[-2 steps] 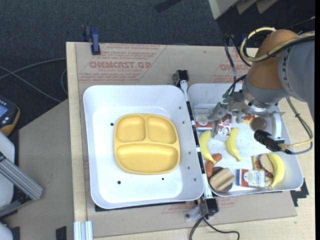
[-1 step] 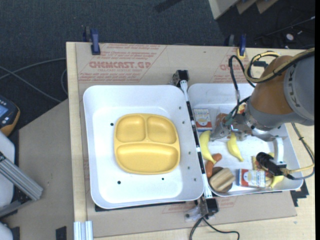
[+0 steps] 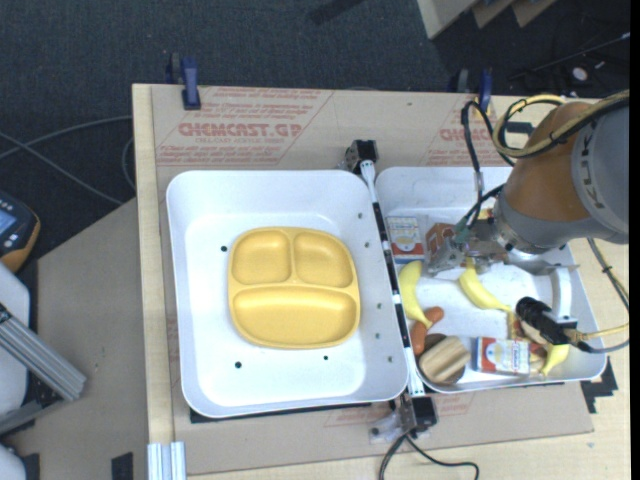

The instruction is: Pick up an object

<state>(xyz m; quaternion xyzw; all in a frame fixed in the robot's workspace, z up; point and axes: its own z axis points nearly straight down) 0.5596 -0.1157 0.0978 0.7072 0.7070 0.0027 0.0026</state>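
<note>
Two white bins (image 3: pixel 190 298); one yellow divided plate (image 3: pixel 293 288); three bananas (image 3: pixel 409 290); two small cartons (image 3: pixel 403 232).

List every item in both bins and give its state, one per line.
Yellow divided plate: flat in the left bin, right way up.
Banana: lying at the right bin's left wall.
Second banana: lying mid-bin, below the gripper.
Bread roll: lying near the front edge.
</note>
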